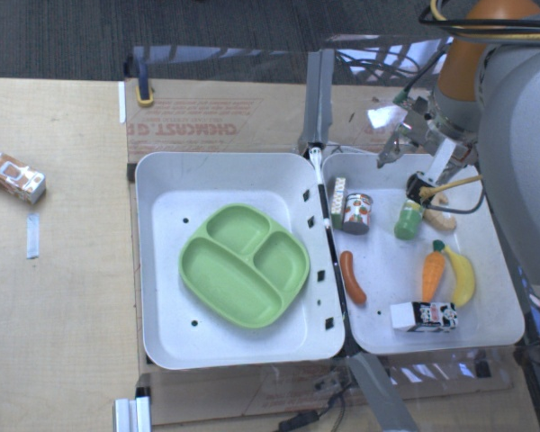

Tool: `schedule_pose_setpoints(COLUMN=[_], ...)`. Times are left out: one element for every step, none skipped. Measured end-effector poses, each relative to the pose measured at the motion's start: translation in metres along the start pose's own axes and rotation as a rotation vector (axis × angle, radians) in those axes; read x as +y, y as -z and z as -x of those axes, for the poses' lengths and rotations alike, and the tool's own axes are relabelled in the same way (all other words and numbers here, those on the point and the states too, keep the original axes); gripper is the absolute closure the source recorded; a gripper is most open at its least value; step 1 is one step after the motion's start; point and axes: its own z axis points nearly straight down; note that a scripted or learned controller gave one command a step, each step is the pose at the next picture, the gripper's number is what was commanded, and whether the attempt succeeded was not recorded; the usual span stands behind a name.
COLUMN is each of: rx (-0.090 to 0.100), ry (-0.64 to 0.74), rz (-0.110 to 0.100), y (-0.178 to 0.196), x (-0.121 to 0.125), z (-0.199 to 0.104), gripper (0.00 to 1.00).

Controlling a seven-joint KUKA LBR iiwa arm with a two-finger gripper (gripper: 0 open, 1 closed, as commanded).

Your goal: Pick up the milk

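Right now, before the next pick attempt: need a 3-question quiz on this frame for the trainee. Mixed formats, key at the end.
1. True or false: the milk carton lies in the left bin beside the green plate.
2. Which thing lies nearest the milk carton? A. the can B. the carrot C. the green bottle
3. Fill in: the milk carton lies at the near end of the right bin; the gripper is at its ___ end.

Key: 1 false, it lies in the right bin. 2 B. 3 far.
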Motion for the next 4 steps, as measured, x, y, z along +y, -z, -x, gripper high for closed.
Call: schedule_pose_setpoints(rx=[-0.001, -0.001, 0.0, 0.0], ry=[0.124, 0.238, 0.322, 0.357], rz=[-0.002, -0.003, 0.0, -0.001], y=[-0.001, -0.001, -0.001, -0.001], x=[-0.062, -0.071, -0.041, -0.057], z=[-0.002, 0.005, -0.016, -0.012], gripper=[0.0, 0.0, 0.0, 0.0])
